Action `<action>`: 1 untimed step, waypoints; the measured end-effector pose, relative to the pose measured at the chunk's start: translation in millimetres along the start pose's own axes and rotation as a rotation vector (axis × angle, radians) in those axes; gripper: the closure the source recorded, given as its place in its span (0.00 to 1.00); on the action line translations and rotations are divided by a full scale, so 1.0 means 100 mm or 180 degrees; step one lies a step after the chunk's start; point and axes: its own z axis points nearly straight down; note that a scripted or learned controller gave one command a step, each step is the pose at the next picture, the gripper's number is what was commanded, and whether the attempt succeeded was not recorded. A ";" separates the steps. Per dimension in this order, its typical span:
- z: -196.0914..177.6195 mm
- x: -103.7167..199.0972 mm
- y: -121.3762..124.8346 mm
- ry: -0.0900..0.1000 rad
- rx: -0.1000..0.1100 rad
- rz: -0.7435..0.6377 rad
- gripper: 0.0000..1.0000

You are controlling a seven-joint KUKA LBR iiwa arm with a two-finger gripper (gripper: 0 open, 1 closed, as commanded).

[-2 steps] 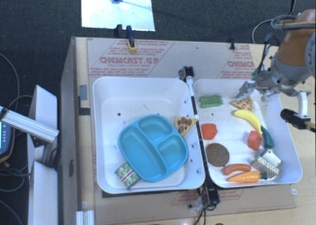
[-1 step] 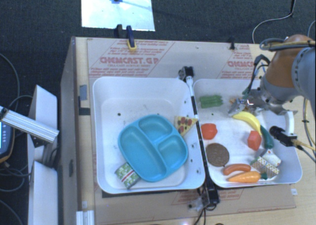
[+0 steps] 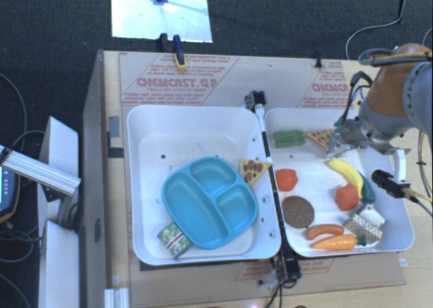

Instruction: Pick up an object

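My gripper (image 3: pixel 340 140) hangs low over the back of the right bin (image 3: pixel 399 229), at the end of the grey and orange arm (image 3: pixel 396 93). It sits just right of a flat orange pizza slice (image 3: pixel 318 139) and just above a yellow banana (image 3: pixel 346 171). A green vegetable (image 3: pixel 289 139) lies further left along the bin's back wall. Also in this bin are a red tomato (image 3: pixel 287 179), a brown patty (image 3: pixel 298 211), a red pepper (image 3: pixel 347 196), a sausage (image 3: pixel 324 231) and a carrot (image 3: pixel 335 242).
The left bin (image 3: pixel 145 164) holds a blue divided plate (image 3: pixel 210 202), a pizza slice (image 3: pixel 252 169) by the dividing wall and a small green-and-red box (image 3: pixel 174 239) at the front. A small printed box (image 3: pixel 365 224) lies in the right bin's front right corner.
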 end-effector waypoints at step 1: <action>0.00 0.00 0.00 -0.0001 -0.0004 0.0000 0.00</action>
